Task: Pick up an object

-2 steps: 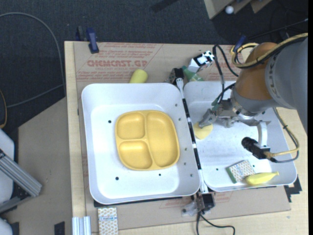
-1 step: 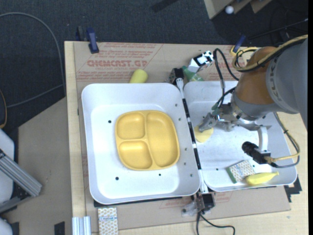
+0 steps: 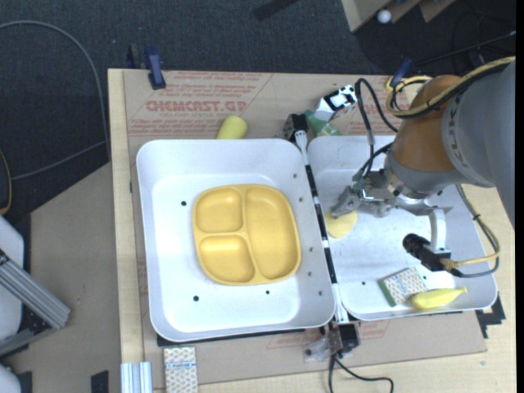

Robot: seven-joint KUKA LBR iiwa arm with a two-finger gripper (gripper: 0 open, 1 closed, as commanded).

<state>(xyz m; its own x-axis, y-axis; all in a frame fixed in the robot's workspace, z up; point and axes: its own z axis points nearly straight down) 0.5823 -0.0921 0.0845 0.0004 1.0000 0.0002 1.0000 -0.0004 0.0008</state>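
Observation:
My gripper [image 3: 354,201] is low over the left part of the right bin [image 3: 458,219], and the grey arm with its orange band [image 3: 426,133] comes in from the right. A pale yellow rounded object [image 3: 341,223] lies just below and left of the gripper, against the bin's left wall; whether they touch I cannot tell. A yellow banana [image 3: 438,299] and a small patterned green pad [image 3: 403,285] rest at the bin's front right. The left bin [image 3: 164,219] holds a yellow divided plate [image 3: 246,234].
A black cable fitting [image 3: 426,252] hangs off the arm above the pad. A yellow cylinder [image 3: 232,127] lies on the cardboard behind the left bin. A blue clamp [image 3: 153,66] and a clutter of wires [image 3: 336,105] sit along the bench's back edge.

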